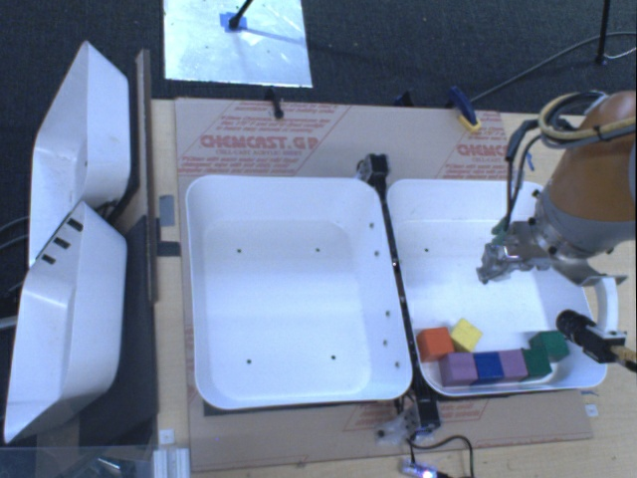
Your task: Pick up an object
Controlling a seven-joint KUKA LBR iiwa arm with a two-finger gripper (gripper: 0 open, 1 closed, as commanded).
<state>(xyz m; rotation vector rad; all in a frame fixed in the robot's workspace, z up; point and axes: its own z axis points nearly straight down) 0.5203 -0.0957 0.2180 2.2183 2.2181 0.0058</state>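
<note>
Currently the jaws [495,264] hang over the bare floor of the right bin [438,217]; whether they are apart or together I cannot tell. Nothing visible between them. Blocks sit well apart from them along the bin's near wall: orange block [434,343], yellow block [466,335], purple block [458,367], blue block [489,366], green block [546,348]. Left bin [289,297] lies just beside, on the desk [169,297].

Dark carpeted floor [428,18] surrounds a light wooden bench [164,366]. A Chemcast-printed protective sheet [259,137] covers the bench top. 1 reflective metal plate [237,28] lies on the floor beyond. 2 spare white bins [70,267] stand tilted at left. Lighting is even.
</note>
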